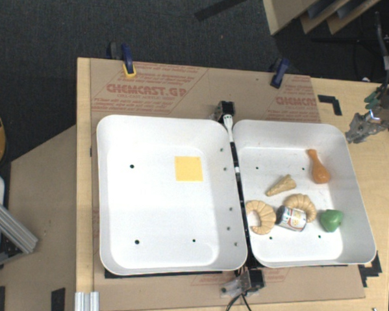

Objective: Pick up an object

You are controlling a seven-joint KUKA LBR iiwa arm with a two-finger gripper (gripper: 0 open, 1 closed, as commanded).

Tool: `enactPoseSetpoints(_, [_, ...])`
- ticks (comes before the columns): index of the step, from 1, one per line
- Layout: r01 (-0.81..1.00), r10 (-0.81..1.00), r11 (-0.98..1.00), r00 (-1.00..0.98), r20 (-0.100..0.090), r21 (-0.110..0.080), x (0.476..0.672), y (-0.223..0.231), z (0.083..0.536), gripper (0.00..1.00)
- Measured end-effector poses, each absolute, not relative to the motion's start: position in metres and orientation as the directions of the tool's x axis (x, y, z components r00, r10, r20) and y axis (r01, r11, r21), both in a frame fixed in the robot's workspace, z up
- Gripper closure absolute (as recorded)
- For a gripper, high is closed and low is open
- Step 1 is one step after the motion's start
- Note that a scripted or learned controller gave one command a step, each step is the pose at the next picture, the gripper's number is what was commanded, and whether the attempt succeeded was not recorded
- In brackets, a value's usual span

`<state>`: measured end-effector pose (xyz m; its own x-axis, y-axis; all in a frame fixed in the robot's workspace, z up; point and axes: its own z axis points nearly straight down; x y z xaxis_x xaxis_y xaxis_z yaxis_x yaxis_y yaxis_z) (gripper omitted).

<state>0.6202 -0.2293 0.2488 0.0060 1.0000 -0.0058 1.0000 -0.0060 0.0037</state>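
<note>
Camera view: gripper (pixel 367 125) state unclear to me; I'd pinch the light, rigid orange drumstick (pixel 318 166) at its narrow neck.

A dark, speckled carpet (pixel 71 18) covered the floor around the bench. The bench top was a tan board (pixel 204 93) printed with faded red lettering, held at its far edge by two blue clamps (pixel 127 58). Beyond it, at the top of the view, stood pale wooden furniture (pixel 312 11), perhaps a shelf or crate, too cropped to tell. A grey metal rail (pixel 9 223) ran slantwise at the left edge. Light fell evenly, with soft shadows.
</note>
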Motion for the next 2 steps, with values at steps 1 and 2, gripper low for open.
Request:
enactPoseSetpoints(1, [1.0,1.0,0.001,-0.001,-0.005,0.007,0.622,-0.224,0.259,1.0])
enactPoseSetpoints(2, [1.0,1.0,0.002,-0.001,-0.007,0.011,0.623,-0.225,0.27,1.0])
